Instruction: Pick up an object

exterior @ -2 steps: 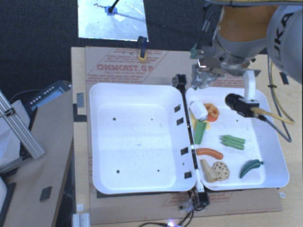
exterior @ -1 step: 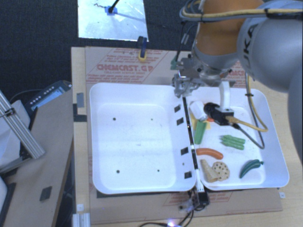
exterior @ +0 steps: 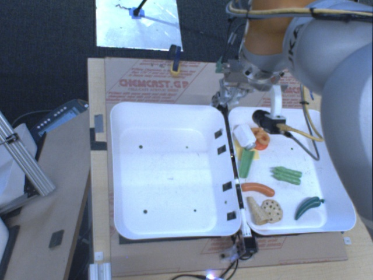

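Starting nearest the camera in the right bin (exterior: pixel 341 214), I see a cracker (exterior: pixel 271 210) beside a tan wedge (exterior: pixel 255 212), a dark green pepper (exterior: pixel 308 206), then a red sausage (exterior: pixel 257 188). Farther back lie green beans (exterior: pixel 286 174), a green stick (exterior: pixel 246 163), an orange-red piece (exterior: pixel 261 139) and a white cylinder (exterior: pixel 244 136). The left bin (exterior: pixel 169 174) sits alongside. My gripper (exterior: pixel 228 101) hangs over the 2 bins' far shared edge; whether it grips anything, I cannot tell.

Glossy white plastic bins (exterior: pixel 169 174) on matt printed cardboard (exterior: pixel 154 81).
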`<state>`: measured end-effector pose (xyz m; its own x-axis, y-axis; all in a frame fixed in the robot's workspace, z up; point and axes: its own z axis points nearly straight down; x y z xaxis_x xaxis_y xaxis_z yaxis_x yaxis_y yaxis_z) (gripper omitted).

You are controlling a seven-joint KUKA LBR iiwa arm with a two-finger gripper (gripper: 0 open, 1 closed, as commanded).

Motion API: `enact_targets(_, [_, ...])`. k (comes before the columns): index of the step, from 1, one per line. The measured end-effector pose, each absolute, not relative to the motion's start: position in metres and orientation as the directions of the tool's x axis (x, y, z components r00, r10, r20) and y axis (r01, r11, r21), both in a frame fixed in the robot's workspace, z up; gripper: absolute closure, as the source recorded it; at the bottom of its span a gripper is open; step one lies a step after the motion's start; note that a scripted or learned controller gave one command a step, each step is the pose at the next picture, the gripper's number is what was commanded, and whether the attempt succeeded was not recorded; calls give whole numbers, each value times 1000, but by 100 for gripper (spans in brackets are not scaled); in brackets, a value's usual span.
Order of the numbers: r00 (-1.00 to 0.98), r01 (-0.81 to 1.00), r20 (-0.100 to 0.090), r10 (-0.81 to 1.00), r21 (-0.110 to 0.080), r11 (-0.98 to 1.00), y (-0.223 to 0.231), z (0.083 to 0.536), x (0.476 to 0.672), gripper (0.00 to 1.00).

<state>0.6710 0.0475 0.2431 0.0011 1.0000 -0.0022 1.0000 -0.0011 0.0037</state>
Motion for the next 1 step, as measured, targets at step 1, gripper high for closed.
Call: enact_targets(1, [-6,1000,1,1000,3,6,79,267,669,100])
